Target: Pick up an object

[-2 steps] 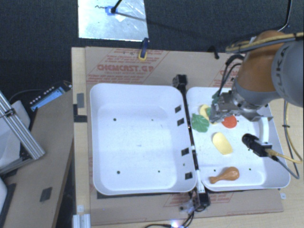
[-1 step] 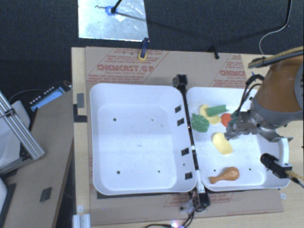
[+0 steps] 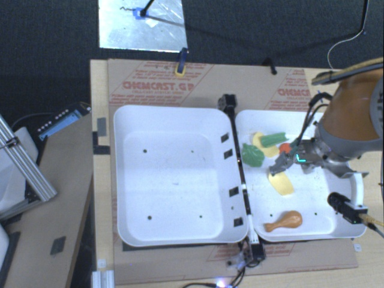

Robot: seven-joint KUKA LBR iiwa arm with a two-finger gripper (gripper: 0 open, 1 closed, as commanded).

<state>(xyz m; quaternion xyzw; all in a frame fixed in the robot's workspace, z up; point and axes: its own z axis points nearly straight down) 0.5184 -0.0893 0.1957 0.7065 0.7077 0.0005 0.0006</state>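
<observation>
Over right bin [image 3: 324,230] centre: gripper [image 3: 281,167] (finger state unclear) hovers above yellow piece [image 3: 282,185]; approach step, next descend squarely.

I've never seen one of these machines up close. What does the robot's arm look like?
The arm is a thick, rounded tube with a broad orange band above a grey wrist. A thin black cable loops along its side. At its tip sits the gripper, small, grey and metallic, with a tiny teal light and a red spot next to it.
</observation>
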